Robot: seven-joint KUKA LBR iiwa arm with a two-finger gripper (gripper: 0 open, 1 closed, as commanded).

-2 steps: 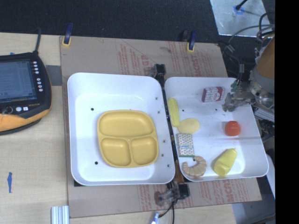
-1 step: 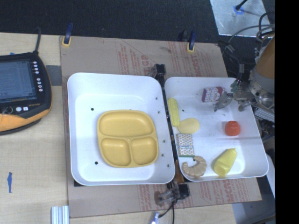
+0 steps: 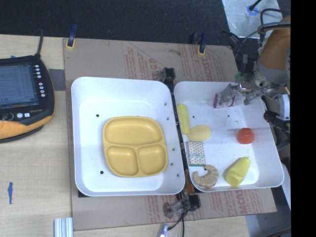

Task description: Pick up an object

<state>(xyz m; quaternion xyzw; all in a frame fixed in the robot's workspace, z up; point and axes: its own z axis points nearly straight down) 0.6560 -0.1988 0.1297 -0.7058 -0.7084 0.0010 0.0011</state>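
- Camera view, bench: two white bins side by side; left bin (image 3: 84,132) holds a yellow tray (image 3: 134,145) with three compartments; right bin (image 3: 269,179) holds the loose items.
- Gripper (image 3: 226,98): low over the far part of the right bin, near its back wall; whether its fingers are parted cannot be told at this size, and nothing shows between them.
- Tomato (image 3: 245,136): small, red, rounded, lying alone near the bin's right side, well apart from the rest. Likely light and smooth, so apt to roll; best pinched across its widest part.
- Lemon-yellow piece (image 3: 237,171): at the near right corner, tilted; probably hard plastic, light, graspable across its narrow waist.
- Corn (image 3: 183,118), pale potato (image 3: 199,133), wafer (image 3: 196,152) and shrimp (image 3: 205,176): lined along the bin's left wall, some touching; crowding would hinder a clean grip.
- Tablet (image 3: 22,93): on the bench at far left.
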